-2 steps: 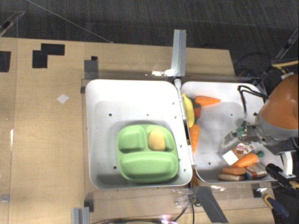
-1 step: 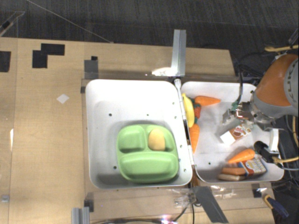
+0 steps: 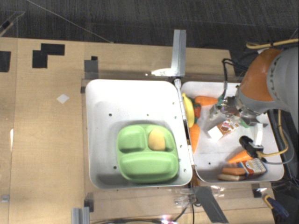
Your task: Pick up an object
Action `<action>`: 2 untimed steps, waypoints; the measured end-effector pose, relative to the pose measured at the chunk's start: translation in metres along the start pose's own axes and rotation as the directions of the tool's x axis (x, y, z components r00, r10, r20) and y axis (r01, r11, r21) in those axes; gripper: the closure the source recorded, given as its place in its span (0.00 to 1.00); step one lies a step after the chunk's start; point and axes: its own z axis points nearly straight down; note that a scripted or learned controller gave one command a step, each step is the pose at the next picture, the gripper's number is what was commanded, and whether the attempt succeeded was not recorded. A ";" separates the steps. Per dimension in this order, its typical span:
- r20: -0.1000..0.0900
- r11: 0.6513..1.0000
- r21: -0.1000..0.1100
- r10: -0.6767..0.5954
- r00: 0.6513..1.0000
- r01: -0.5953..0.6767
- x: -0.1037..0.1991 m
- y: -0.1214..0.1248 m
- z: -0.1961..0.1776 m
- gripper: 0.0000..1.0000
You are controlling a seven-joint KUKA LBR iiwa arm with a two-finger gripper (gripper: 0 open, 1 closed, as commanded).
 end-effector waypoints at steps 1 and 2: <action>-0.002 0.996 0.008 0.093 0.996 -0.093 0.019 0.029 0.002 0.00; -0.015 0.997 0.048 -0.055 0.998 0.056 0.037 0.083 -0.036 0.00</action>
